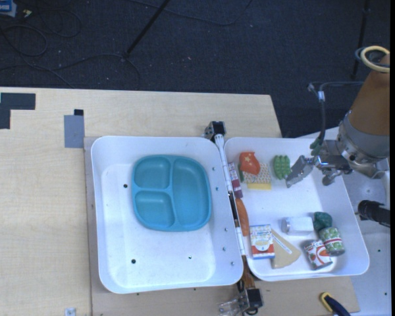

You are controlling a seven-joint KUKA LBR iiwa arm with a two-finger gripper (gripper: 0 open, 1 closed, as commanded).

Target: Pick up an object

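Camera view: pincer (303,170) tips blurred, arm (372,120) cut off rightward.

We note a pale wood-grain surface (39,203) with grey and dark rectangular patches (73,130) near its far left. Beyond it we see dark blue carpeted floor (184,38) crossed by thin black cables (46,51). Light is even.

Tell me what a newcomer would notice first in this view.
First the blue tray, alone in the left bin. Then the jumble in the right bin: a red and orange toy and a green one at the far end, a small carton and a can near the front. The hand hangs over that bin's far right side.
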